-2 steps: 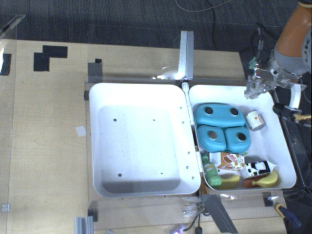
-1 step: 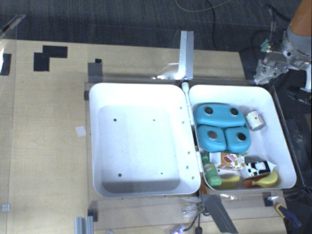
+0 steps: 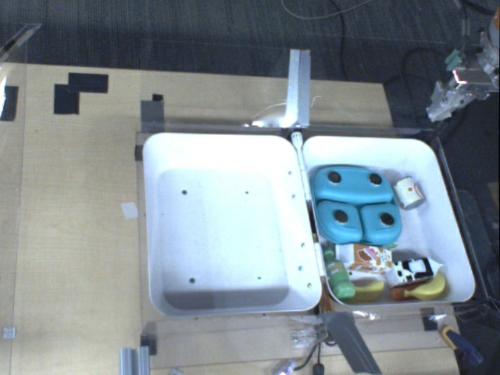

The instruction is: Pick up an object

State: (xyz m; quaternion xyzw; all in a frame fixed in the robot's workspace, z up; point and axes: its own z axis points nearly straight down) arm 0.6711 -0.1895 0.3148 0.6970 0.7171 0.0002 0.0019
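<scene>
The right bin [image 3: 437, 180] holds the objects. Two teal moulded pieces sit at its left, one [image 3: 351, 184] behind the other [image 3: 361, 222]. A small white cylinder [image 3: 408, 193] lies to their right. Along the near edge are a green bottle [image 3: 338, 280], a colourful packet [image 3: 369, 259], a black-and-white cow toy [image 3: 412, 269] and a yellow banana [image 3: 430, 289]. My gripper [image 3: 447, 104] hangs at the top right, beyond the right bin's far right corner, well away from the objects and with nothing seen in it.
The left bin [image 3: 223, 225] lies beside the right one, separated by a thin divider. A metal post [image 3: 299, 84] stands behind the two bins. Cables [image 3: 328, 6] lie on the dark floor at the back. Bare wooden bench stretches to the left.
</scene>
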